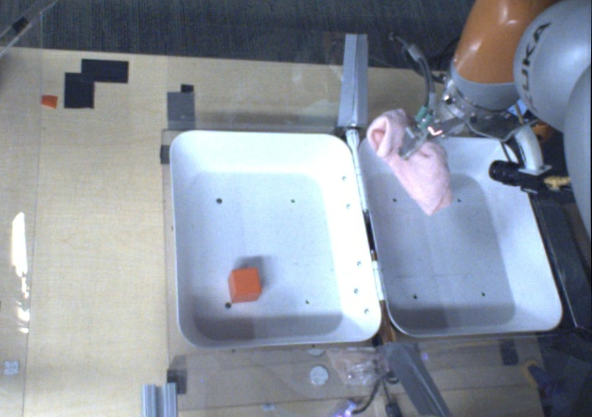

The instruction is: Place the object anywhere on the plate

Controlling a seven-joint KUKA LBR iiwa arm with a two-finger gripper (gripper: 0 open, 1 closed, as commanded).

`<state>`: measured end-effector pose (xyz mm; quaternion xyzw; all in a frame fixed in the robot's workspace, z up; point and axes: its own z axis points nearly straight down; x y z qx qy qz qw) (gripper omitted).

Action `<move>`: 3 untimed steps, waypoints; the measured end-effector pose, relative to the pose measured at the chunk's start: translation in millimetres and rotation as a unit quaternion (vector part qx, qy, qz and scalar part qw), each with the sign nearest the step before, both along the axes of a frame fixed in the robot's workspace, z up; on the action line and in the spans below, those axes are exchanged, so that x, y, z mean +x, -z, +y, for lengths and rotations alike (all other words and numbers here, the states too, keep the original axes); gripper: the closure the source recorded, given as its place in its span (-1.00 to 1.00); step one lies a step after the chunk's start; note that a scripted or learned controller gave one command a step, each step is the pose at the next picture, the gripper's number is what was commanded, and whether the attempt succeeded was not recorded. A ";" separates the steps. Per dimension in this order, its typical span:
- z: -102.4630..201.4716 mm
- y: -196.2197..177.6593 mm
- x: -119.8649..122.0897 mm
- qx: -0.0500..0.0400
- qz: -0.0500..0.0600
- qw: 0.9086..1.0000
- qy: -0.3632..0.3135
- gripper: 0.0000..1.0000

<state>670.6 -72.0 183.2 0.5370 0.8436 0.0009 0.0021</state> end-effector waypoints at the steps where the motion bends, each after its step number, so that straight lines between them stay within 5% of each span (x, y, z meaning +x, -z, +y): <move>1: 1.3 -39.6 2.5 0.000 0.000 1.000 -0.003 1.00; 2: 40.1 -41.9 -32.6 0.000 0.001 0.979 -0.204 1.00; 3: 91.8 -41.6 -63.0 0.000 0.000 0.919 -0.395 1.00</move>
